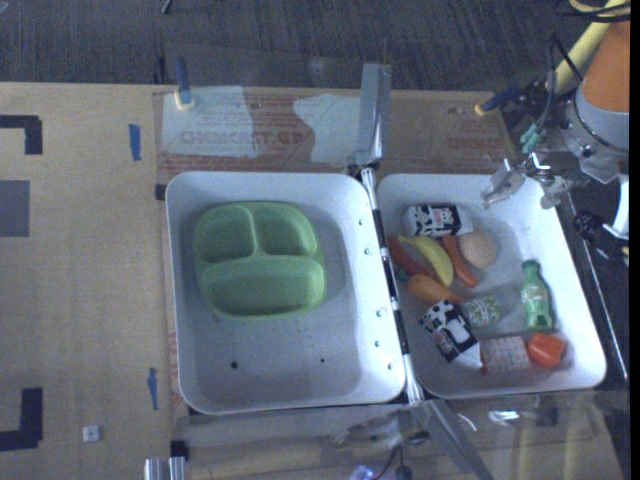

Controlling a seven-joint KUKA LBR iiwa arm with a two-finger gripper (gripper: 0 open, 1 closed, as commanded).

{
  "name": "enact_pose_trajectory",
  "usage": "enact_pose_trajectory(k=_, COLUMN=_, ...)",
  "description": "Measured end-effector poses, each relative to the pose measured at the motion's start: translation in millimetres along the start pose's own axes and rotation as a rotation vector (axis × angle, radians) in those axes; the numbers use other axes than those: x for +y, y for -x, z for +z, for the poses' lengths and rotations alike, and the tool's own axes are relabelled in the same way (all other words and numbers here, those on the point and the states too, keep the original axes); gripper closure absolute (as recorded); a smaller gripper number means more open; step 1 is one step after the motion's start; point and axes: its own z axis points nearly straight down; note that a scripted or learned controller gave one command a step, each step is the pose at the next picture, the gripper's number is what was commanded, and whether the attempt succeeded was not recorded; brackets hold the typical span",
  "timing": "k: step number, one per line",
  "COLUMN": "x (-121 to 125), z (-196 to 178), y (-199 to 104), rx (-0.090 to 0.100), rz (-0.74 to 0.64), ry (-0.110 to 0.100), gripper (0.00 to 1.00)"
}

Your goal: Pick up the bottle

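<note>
Green bottle (537, 296) lies in the right bin, near its right wall.

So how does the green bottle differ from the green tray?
The bottle is small and slim, lying in the right bin among other items; the tray is broad and flat with compartments, alone in the left bin. The bottle bears a label; the tray is plain. Both are green.

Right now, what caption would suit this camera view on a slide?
End effector poised over the right bin's far edge; green bottle lies among toy food, untouched.
</note>
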Motion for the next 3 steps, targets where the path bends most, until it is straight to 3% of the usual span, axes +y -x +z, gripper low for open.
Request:
enact_pose_trajectory(k=1, x=-58.9, z=96.0, y=64.2, rx=0.001, rz=-0.105, ry=0.001, gripper=0.00)
enact_pose_trajectory(k=2, x=-48.3, z=171.4, y=77.0, rx=0.008, rz=-0.052, ry=0.011, gripper=0.00)
enact_pose_trajectory(k=3, x=-48.5, z=161.8, y=79.5, rx=0.002, rz=-0.049, ry=0.012, gripper=1.00)
